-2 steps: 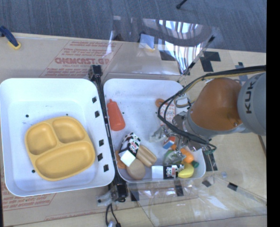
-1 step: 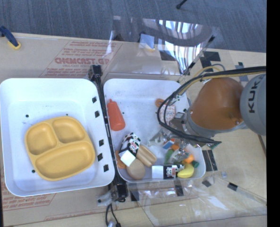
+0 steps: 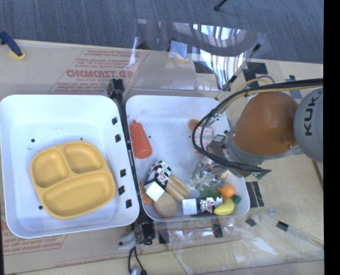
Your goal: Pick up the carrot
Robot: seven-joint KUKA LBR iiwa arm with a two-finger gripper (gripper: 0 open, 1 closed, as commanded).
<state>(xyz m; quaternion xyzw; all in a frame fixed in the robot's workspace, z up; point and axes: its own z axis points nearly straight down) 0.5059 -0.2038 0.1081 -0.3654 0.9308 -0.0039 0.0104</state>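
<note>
Carrot [image 3: 140, 140], the one orange cone, lies along the left wall of the right bin [image 3: 175, 103], left of frame centre and well apart from the gripper [image 3: 208, 173], which hangs over the toy clutter at lower right; whether it is spread or pressed together I cannot tell. A clean pick likely means travelling left, aligning across the cone's width, and descending clear of the wall. Two white bins, one yellow divided plate [image 3: 72, 179] in the left bin [image 3: 15, 113].

Carrot [image 3: 140, 140] in right bin [image 3: 175, 105]; tray [image 3: 72, 179] in left bin [image 3: 20, 113].
</note>
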